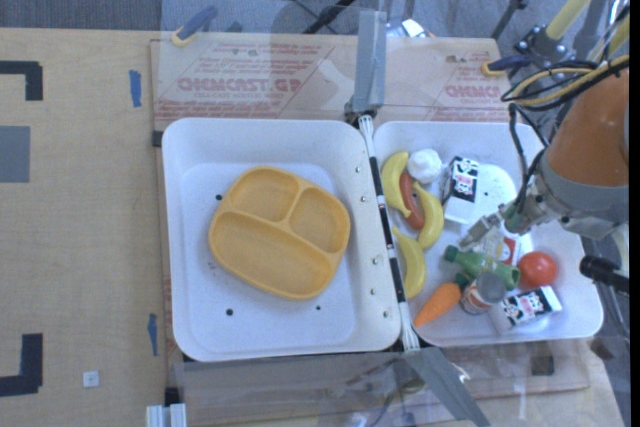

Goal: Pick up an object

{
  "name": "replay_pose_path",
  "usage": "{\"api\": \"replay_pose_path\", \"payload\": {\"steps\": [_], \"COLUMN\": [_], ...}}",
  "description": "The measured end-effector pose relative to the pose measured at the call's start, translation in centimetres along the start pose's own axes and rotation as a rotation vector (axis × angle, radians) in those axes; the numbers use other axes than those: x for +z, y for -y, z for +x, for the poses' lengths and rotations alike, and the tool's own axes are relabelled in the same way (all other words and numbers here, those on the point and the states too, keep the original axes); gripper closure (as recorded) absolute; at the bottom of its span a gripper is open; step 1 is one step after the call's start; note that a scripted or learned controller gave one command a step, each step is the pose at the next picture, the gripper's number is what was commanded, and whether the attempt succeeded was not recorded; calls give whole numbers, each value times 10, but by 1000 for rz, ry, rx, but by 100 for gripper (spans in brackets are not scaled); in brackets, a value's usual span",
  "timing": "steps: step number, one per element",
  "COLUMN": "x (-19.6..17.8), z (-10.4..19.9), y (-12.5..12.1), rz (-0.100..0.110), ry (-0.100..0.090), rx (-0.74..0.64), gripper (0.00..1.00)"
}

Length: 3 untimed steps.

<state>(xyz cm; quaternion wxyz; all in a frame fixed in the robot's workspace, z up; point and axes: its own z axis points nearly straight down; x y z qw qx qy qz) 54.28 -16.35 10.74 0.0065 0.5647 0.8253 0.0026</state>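
Note:
The right bin (585,320) holds a jumble of toy food. Two yellow bananas (428,215) with a red piece between them lie at its left, beside a third banana (412,263). There is also a white ball (425,163), a black-and-white carton (462,177), a green object (482,265), an orange carrot (437,303), a red tomato (538,267) and a second carton (528,305). My gripper (488,235) hangs low over the middle of this bin, just above the green object and left of the tomato.
A yellow divided plate (280,230) lies in the left bin (190,315). The raised ridge (385,245) between the bins runs down the middle. Cables and stand legs crowd the upper right behind the bench.

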Motion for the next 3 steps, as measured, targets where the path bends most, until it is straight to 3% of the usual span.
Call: {"api": "replay_pose_path", "payload": {"steps": [1, 2, 3], "x": [20, 9, -81], "z": [16, 15, 41], "y": [42, 41, 13], "rz": [4, 1, 10], "ry": [-3, 0, -7], "rx": [-5, -4, 19], "gripper": [0, 100, 100]}}
